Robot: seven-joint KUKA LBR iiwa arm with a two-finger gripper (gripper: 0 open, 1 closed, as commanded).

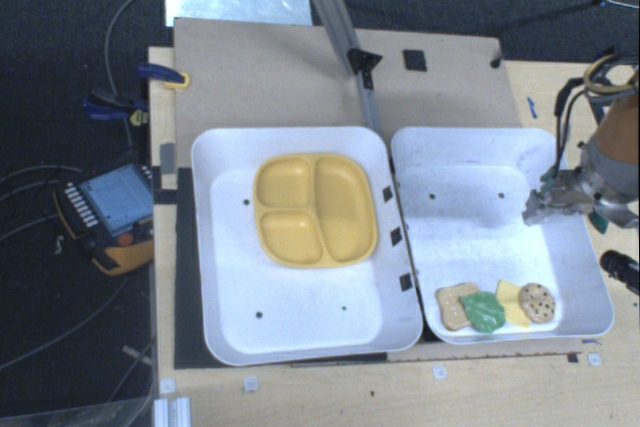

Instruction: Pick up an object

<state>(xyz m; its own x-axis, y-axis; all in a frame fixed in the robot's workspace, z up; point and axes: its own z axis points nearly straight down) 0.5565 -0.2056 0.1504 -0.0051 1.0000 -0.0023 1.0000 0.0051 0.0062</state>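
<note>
Several toy foods lie in a row at the front of the right bin [460, 155]: a slice of toast [455, 305], a green leaf [486, 313], a yellow cheese wedge [512, 305] and a round cookie [538, 301]. A yellow divided plate [315, 210] rests in the left bin [225, 245]. My gripper [542, 207] hangs low over the right bin's right side, near its rim, well behind the foods and apart from them. Nothing visible is held in it.
A grey pole [330, 5] slants across the brown board [280, 70] behind the bins. A blue and orange device [108, 215] with cables lies left of the bench. Clamps [160, 75] grip the board's left edge. Black tabs [398, 235] mark the seam between the bins.
</note>
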